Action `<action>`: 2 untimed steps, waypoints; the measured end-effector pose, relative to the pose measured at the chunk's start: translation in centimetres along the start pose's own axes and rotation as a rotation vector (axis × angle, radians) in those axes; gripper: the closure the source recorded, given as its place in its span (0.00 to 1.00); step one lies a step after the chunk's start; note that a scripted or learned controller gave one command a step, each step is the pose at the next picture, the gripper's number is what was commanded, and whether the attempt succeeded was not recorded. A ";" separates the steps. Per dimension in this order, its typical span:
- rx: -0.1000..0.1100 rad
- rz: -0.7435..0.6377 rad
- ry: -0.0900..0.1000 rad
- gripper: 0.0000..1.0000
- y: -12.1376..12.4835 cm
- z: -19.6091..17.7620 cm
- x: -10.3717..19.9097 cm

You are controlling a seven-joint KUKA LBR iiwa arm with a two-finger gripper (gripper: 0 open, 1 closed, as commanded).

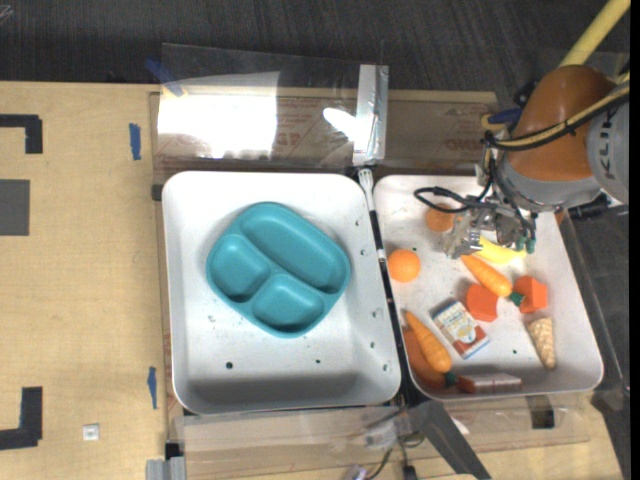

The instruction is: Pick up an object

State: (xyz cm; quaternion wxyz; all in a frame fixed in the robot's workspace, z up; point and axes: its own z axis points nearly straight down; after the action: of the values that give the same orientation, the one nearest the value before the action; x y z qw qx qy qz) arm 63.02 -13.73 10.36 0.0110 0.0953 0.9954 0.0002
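over the right bin's upper half, your claw hangs low among cables, and you cannot tell how it is set. just at its 6 o'clock lies an orange carrot-like piece, long axis running from 10 to 4 o'clock, probably your nearest candidate. a yellow piece sits half hidden under the claw. farther out: an orange ball at 8 o'clock, a small carton at 6. the left bin holds a teal tray.

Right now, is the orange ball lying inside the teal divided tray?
No, the orange ball lies in the right bin, near its left wall, while the teal divided tray sits in the left bin.
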 end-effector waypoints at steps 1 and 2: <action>0.000 -0.001 0.018 0.00 0.0 0.3 0.4; 0.001 -0.033 0.011 0.00 -0.4 1.2 7.9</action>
State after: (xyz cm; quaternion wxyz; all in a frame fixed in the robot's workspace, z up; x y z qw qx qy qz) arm 55.19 -12.65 8.95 0.0056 0.0789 0.9969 -0.0001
